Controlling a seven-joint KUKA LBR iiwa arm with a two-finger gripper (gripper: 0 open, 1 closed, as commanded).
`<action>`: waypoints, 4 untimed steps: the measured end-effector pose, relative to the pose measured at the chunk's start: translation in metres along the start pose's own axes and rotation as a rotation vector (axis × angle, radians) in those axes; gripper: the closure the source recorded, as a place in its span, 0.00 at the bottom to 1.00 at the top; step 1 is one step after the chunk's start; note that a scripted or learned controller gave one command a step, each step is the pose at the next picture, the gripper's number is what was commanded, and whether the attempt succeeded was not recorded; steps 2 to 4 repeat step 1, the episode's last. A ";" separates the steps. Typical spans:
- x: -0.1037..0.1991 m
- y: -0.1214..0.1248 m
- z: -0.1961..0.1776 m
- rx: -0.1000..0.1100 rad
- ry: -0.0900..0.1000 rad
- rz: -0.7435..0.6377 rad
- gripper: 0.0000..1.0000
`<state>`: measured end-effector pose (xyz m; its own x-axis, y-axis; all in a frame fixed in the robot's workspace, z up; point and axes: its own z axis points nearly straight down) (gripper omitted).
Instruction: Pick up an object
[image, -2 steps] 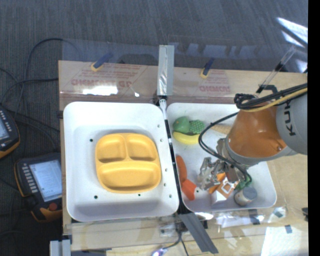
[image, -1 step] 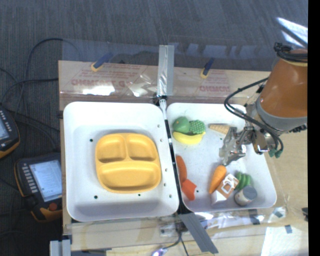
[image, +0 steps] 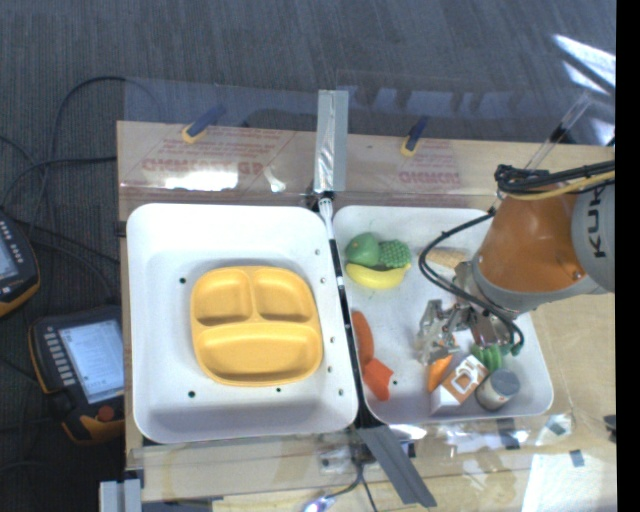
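While poised low over right bin (image: 400, 225), cannot tell whether gripper (image: 444, 327) gapes or pinches. Nearest pick: box (image: 460, 381), just beside gripper toward near-right corner, pressed against carrot (image: 437, 373). Probably needs short shift there.

A yellow divided tray (image: 256, 323) lies in the left bin (image: 150, 300); the pincer (image: 438, 335) hangs over the right bin (image: 520, 405).
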<state>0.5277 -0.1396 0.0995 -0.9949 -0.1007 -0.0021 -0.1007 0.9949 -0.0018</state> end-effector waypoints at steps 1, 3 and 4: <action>-0.071 -0.001 0.008 0.000 -0.010 0.161 1.00; -0.071 -0.001 0.008 0.000 -0.010 0.161 1.00; -0.071 -0.001 0.008 0.000 -0.010 0.161 1.00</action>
